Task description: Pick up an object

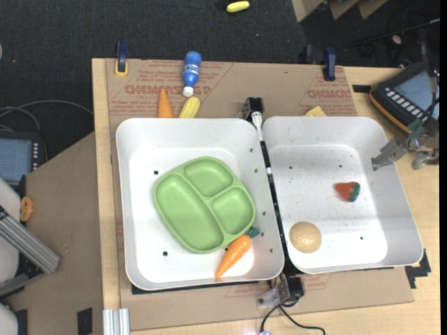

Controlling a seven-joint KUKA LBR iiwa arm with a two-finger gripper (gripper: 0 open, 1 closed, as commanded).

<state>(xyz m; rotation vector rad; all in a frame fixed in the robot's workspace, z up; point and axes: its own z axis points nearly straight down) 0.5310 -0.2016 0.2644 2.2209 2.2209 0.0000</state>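
Even, fairly bright overhead light, no hard shadows. The two shallow white plastic bins [140, 257] read near overexposed, with soft grey shading along their inner walls. The dark carpeted floor [56, 19] stays dim and grainy. Overall focus is soft and fine detail is low.

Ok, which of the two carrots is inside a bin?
The carrot lying beside the green divided plate in the left bin. The other carrot lies on the cardboard behind that bin, beside the corn.
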